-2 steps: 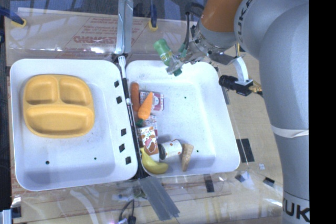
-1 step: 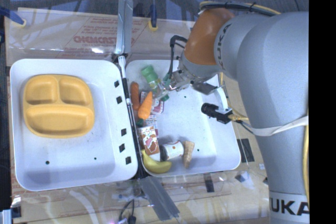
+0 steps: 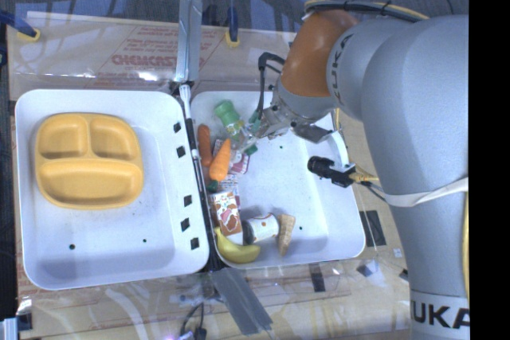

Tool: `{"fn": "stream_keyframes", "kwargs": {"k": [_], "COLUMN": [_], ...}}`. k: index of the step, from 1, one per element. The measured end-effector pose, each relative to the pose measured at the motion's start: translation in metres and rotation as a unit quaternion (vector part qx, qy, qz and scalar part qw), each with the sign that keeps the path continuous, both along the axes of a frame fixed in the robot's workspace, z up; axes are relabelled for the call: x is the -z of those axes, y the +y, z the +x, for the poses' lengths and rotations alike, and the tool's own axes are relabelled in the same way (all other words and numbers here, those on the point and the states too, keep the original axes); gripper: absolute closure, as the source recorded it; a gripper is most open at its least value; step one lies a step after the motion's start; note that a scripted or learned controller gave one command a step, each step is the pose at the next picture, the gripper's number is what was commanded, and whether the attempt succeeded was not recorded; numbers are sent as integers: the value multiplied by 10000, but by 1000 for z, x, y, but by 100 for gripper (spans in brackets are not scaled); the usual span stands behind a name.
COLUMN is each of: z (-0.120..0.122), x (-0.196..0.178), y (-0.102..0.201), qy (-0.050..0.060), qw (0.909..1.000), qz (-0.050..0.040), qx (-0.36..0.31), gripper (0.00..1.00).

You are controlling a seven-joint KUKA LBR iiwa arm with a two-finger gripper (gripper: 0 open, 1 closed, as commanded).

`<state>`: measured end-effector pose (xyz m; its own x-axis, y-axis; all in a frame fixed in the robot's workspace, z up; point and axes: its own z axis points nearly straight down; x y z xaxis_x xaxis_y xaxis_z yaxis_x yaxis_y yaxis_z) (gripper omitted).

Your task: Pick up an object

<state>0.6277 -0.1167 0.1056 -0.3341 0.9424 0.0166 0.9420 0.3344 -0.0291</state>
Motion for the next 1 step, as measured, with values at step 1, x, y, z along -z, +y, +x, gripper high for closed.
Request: {"fn": "stream_keyframes", "kwargs": {"k": [1], "z": [3], "x": [-2], "y": [-1], "qy": [-54], "qw": [10000], "qz": [-14], "qx": [3], "gripper": [0]}}
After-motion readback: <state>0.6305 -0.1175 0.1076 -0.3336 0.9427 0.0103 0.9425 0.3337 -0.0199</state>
